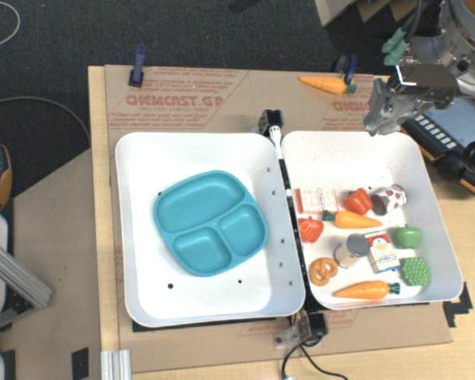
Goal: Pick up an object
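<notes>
The right bin (332, 153) holds several small toy foods in its near half: a red pepper (358, 202), two carrots (356, 220) (364, 290), a tomato-red piece (310, 229), a pretzel (323, 271), a small can (351, 250), a white and red box (315, 200), a green pepper (409, 237) and a bumpy green piece (416, 271). My gripper (382, 117) hangs over the far rim of this bin, well above and behind the objects. It looks open, with nothing between its fingers.
The left bin (134, 172) holds a teal divided plate (211, 222). Another carrot (323, 84) lies outside the bins on the cardboard at the back, next to a blue clamp (350, 68). Black clips (271, 122) join the bins in the middle.
</notes>
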`<state>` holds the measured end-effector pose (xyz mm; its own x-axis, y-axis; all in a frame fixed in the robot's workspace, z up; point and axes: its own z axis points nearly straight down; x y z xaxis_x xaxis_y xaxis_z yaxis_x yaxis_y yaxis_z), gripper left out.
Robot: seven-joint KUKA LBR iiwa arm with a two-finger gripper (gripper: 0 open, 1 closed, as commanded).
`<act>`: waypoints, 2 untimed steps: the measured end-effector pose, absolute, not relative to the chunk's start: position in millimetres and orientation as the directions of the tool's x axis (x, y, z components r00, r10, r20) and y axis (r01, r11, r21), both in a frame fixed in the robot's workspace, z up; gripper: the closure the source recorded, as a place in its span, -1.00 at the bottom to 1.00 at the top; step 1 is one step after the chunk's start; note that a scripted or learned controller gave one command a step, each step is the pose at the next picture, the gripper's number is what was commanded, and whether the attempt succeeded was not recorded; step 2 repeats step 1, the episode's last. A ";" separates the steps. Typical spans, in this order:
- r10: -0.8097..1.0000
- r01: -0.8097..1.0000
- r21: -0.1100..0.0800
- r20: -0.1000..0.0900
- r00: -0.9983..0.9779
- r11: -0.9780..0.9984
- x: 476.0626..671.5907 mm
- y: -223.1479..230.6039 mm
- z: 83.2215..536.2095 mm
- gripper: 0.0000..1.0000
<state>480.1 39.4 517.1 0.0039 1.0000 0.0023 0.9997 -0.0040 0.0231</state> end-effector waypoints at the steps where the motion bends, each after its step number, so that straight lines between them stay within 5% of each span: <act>1: 1.000 1.000 -0.007 -0.001 0.008 -0.008 478.7 -25.6 434.5 1.00; 2: 1.000 1.000 -0.007 -0.001 0.008 -0.008 478.7 -25.6 434.5 1.00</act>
